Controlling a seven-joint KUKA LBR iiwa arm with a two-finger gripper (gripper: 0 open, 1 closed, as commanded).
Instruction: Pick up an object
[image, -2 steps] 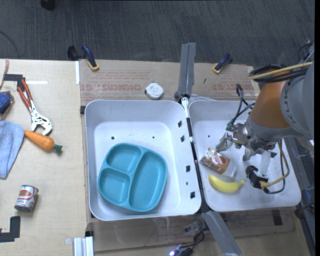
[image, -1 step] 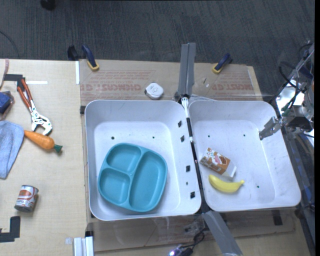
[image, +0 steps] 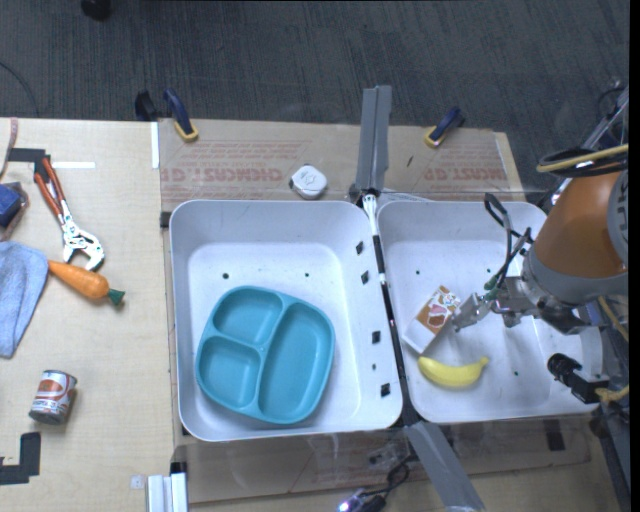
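Note:
In the right bin (image: 520, 400) lie a yellow banana (image: 453, 371) near the front and a small orange-and-white packet (image: 437, 310) just behind it. My gripper (image: 470, 314) reaches in from the right and hangs low over the bin floor, its tip right beside the packet's right edge and just above the banana. The view shows nothing held in it. The grey arm with its orange band (image: 590, 235) rises behind it at the right.
The left bin (image: 200, 250) holds a teal divided plate (image: 265, 353). On the bench to the left lie a carrot (image: 82, 281), pliers (image: 65, 220), a blue cloth (image: 18, 295) and a small can (image: 51, 394). A white round object (image: 309, 181) sits behind the bins.

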